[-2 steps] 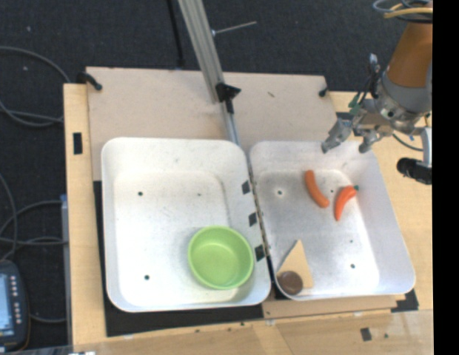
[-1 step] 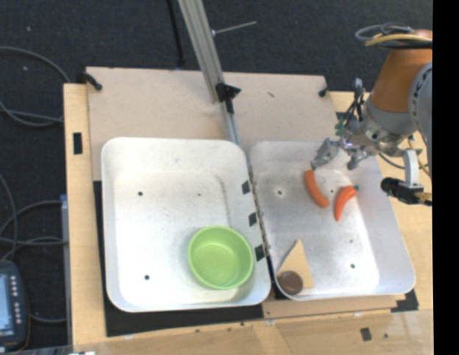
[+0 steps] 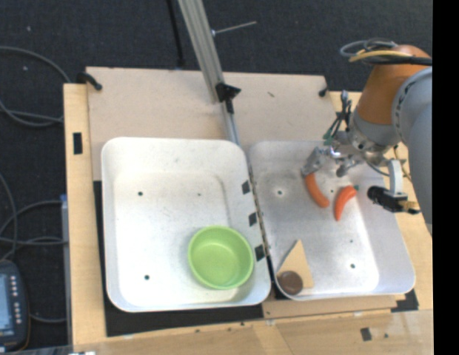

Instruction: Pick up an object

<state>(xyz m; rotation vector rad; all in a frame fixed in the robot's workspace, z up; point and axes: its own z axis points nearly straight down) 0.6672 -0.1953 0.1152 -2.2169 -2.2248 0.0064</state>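
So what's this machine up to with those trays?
A grey robot arm with an orange band reaches in over the right-hand shallow white bin, trying to pick something up. Its hand hovers just above two small orange carrot-like pieces lying in that bin; nothing looks lifted yet. A tan wedge-shaped block and a small brown round disc sit near that bin's front corner. The left-hand white bin holds a lime-green plastic bowl, untouched.

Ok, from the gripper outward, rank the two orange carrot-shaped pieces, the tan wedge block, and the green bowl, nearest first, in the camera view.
Gripper sits at the right bin's far side.
1. Left orange carrot-shaped piece, just below the gripper, and the right orange carrot-shaped piece: too close to call.
2. Tan wedge block, right bin's near-left corner.
3. Green plastic bowl, left bin's near-right corner.
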